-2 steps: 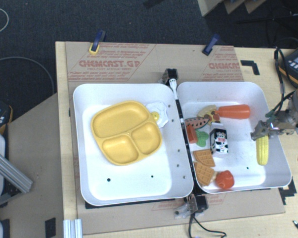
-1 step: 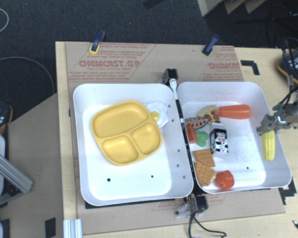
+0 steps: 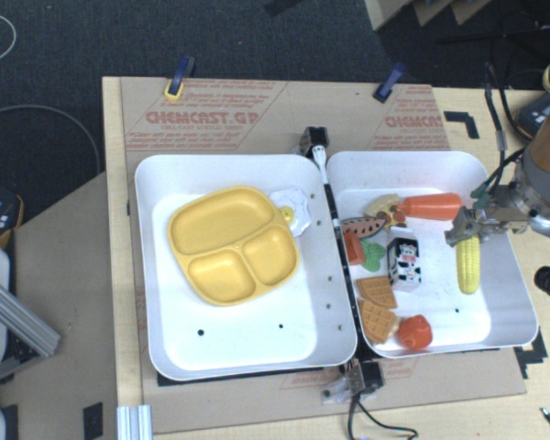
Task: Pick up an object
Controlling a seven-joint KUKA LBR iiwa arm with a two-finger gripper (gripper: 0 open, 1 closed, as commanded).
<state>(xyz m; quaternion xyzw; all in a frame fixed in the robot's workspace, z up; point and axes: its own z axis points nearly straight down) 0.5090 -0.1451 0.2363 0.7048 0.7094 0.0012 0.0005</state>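
Two white bins side by side on the bench. In the left bin (image 3: 165, 319), toward its far edge, a yellow divided plate (image 3: 231, 255), with a small clear cup (image 3: 291, 205) just beside the plate's far right corner. In the right bin (image 3: 504, 314), a crowd of toy food: an orange carrot (image 3: 431, 206) near the far edge, a corn cob (image 3: 468, 264) along the right wall, two waffles (image 3: 378, 306) and a red tomato (image 3: 415, 332) at the near edge, a green piece (image 3: 374, 255) and a small black-and-white cow (image 3: 405, 260) in the middle.

Grey arm in from the right, gripper (image 3: 468, 228) low over the right wall of that bin, right at the far tip of the corn cob. Cannot tell whether open, closed, or clamped on anything; too blurred at the tips.

Likely step: approach to a grasp, corn cob the probable target, not lifted yet. Next move: a short descent centred across the cob, a firm close, then a straight lift clear of the bin wall. Risk of a slip off the rounded tip.
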